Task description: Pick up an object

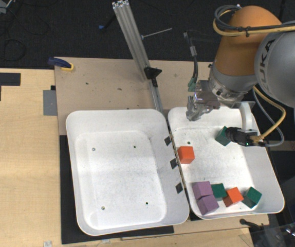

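Though small, the orange cube (186,154) looks light and rigid; its flat opposite faces suit a pinch. Whether the end effector (194,113) is apart or together, I cannot tell.

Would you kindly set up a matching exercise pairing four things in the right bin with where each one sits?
Things:
1. lone orange block
2. purple blocks
3. hand
4. green block by itself

Places:
A. bin's near edge, beside a small green block
B. bin's far end, above the floor
C. close to the divider between the bins
D. near the bin's right wall, mid-length

Pairs: 1-C, 2-A, 3-B, 4-D
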Robot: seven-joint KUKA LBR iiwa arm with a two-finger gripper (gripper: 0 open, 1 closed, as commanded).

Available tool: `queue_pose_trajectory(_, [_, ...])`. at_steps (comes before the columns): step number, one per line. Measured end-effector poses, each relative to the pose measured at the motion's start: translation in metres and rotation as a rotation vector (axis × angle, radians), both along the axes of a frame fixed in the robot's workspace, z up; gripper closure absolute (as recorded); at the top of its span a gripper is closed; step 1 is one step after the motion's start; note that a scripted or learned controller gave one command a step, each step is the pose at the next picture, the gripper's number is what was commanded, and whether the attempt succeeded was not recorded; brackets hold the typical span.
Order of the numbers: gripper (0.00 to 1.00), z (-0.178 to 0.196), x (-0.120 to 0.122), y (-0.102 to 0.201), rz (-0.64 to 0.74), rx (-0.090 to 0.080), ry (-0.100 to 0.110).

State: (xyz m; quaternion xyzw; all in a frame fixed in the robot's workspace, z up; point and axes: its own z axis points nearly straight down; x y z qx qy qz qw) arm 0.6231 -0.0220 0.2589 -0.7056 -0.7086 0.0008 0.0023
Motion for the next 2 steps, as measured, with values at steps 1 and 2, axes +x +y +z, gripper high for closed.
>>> queue_pose_trajectory(1, [1.0,-0.002,-0.013,0.055,0.001,0.0,0.001])
queue_pose_trajectory(2, [1.0,-0.006,-0.039,0.108,0.0,-0.001,0.002])
